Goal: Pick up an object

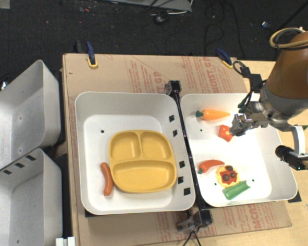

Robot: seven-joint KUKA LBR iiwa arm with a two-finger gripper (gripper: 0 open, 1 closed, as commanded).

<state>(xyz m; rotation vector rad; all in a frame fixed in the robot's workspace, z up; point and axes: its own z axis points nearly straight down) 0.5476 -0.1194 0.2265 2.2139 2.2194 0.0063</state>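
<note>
Arm point(292, 81): reaches in from the right, over the right bin point(277, 188).
Gripper point(239, 125): low over the upper part of that bin, just right of the red piece; whether it is wide or narrow cannot be told from this angle, and nothing is seen held.
Red piece point(225, 132): small, blocky toy food, lying on the bin floor below the carrot; nearest candidate for the pick. Likely light, hard plastic, smooth and a little slippery. Best taken across its short sides, squarely, so it does not squirt out.
Carrot point(214, 115): tapered, green stub at left; likely rolls. Grip mid-body.
Chilli point(210, 164): thin, curved, lies flat; hard to get under.
Pizza point(227, 175): flat disc, poor purchase.
Green piece point(236, 189): elongated, touching the pizza.
Left bin point(87, 152): holds a yellow tray point(142, 161) with a sausage point(107, 178) beside it.
</note>
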